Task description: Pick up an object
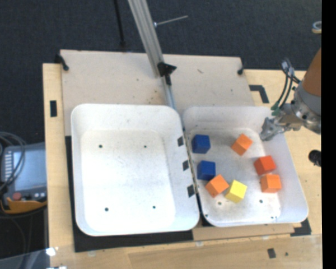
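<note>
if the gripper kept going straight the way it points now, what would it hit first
Probably the orange cube: the gripper points down-left toward it in the right bin. Depth is unclear, so it might meet the bin floor first.

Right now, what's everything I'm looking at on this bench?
White bins: 2, side by side, left bin, right bin.
Blue cubes: 2, right bin, left side, and.
Orange cubes: 3, right bin.
Red-orange cube: 1, right bin, right side.
Yellow cube: 1, right bin, touching an orange cube.
Metal rail: 1, grey, slanting from the top.
Control pendant: 1, grey and orange, far left.
Gripper: 1, grey, over the right bin's upper right.
</note>
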